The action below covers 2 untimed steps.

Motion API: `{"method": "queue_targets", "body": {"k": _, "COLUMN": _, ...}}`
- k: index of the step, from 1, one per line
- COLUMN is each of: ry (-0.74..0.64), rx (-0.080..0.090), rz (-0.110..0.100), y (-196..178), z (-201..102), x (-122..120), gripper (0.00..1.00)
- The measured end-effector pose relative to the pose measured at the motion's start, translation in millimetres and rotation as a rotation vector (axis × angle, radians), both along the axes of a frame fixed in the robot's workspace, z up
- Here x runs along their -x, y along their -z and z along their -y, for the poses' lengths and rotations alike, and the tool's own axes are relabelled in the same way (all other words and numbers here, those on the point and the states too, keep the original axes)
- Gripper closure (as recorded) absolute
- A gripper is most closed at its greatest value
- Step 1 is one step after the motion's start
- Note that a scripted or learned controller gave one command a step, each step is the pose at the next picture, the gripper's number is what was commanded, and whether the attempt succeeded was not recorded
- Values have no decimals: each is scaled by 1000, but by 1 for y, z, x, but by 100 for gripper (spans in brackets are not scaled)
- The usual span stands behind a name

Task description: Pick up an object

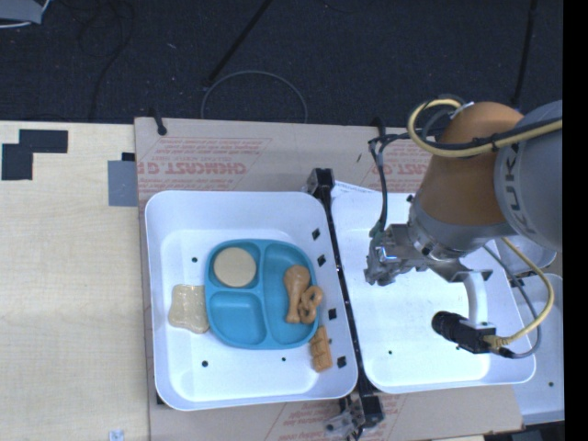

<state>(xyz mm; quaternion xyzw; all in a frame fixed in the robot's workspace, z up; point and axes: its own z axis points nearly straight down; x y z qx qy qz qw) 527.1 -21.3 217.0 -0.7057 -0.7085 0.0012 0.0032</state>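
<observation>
My gripper [381, 269] hangs over the right bin [413, 356], near its upper left part, with nothing visible between its fingers. The left bin [175, 219] holds a blue sectioned tray [241, 324]. A round tan cookie [233, 266] lies in the tray's upper left section. A tan pretzel-like piece [301, 292] lies in the tray's right section. A pale bread-like piece [188, 308] rests on the bin floor just left of the tray. A small brown piece [321, 348] lies by the tray's lower right corner.
A black divider clamp [333, 274] runs between the two bins, close to the left of the gripper. The bins stand on a cardboard sheet [211, 159] on a pale wooden bench [64, 283].
</observation>
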Motion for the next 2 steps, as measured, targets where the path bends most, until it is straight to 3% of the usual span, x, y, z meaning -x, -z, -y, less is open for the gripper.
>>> {"method": "queue_targets", "body": {"k": 2, "ry": -1, "rx": 1, "rz": 0, "y": 1, "z": -102, "x": 29, "gripper": 100}}
